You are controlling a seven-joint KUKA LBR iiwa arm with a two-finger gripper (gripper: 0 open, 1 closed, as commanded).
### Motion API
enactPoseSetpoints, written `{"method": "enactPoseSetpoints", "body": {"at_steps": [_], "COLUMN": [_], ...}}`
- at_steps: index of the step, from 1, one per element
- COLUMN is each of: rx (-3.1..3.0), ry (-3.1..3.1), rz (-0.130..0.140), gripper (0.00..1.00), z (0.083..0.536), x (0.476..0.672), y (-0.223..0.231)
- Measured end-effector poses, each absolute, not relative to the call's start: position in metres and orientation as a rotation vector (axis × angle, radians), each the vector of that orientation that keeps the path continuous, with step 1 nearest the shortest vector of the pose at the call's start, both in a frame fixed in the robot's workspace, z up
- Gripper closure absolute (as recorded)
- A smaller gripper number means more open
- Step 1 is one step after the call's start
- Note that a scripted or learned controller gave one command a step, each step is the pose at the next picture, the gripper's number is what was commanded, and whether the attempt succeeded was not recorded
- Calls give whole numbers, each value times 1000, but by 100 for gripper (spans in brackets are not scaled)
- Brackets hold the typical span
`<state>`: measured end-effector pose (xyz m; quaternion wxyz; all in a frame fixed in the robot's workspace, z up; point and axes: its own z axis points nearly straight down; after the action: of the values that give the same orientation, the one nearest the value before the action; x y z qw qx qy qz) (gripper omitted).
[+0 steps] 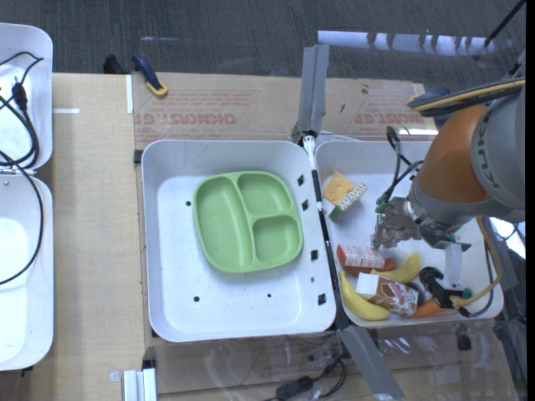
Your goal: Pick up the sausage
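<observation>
Item: sausage [365, 261], right bin [372, 159], just below your gripper [386, 236]. Probably light, smooth, slightly yielding; grip it mid-length, across its width. Gripper state: cannot tell.

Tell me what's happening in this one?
The gripper on the grey and orange arm hangs low in the right bin, just above the sausage. Nothing can be seen between its fingers. Bananas and other play food lie nearby. The left bin holds a green divided plate.
</observation>
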<state>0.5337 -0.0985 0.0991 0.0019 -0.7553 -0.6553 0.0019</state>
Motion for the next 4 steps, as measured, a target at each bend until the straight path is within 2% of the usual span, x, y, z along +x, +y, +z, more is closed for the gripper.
{"method": "enactPoseSetpoints", "body": {"at_steps": [1, 2, 3, 4], "rx": [-2370, -2328, -2422, -2417], "ry": [-2057, -2108, -2000, -2004], "rz": [6, 2, 4, 4], "gripper": [0, 0, 0, 0], "z": [99, 91, 91, 91], "x": [534, 502, 602, 547], "y": [-99, -102, -140, -124]}}
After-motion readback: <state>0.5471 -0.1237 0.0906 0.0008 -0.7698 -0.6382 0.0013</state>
